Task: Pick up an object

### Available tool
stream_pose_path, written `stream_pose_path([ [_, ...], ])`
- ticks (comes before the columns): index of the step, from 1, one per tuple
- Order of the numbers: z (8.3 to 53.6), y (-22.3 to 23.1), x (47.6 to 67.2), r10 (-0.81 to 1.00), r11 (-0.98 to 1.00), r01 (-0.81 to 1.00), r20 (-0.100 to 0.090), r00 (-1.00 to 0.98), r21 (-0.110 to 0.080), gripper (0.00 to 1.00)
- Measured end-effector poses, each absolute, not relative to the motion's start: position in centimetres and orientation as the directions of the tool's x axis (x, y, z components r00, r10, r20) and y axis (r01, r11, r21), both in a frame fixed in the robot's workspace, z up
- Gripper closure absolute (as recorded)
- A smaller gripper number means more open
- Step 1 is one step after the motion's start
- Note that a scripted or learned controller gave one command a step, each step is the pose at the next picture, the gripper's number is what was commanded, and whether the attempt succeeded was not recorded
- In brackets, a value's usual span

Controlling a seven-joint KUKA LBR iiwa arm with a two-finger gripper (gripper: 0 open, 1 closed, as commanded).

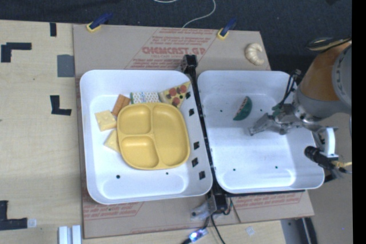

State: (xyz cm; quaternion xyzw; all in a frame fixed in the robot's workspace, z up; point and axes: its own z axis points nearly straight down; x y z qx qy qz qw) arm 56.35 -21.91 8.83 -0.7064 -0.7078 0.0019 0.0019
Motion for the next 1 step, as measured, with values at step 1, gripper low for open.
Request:
stream_pose_path([
  [1, 10.11, -21.83, 56.45, 1.000, 0.003, 1.000, 0.001, -0.003, -0.003, 1.00],
])
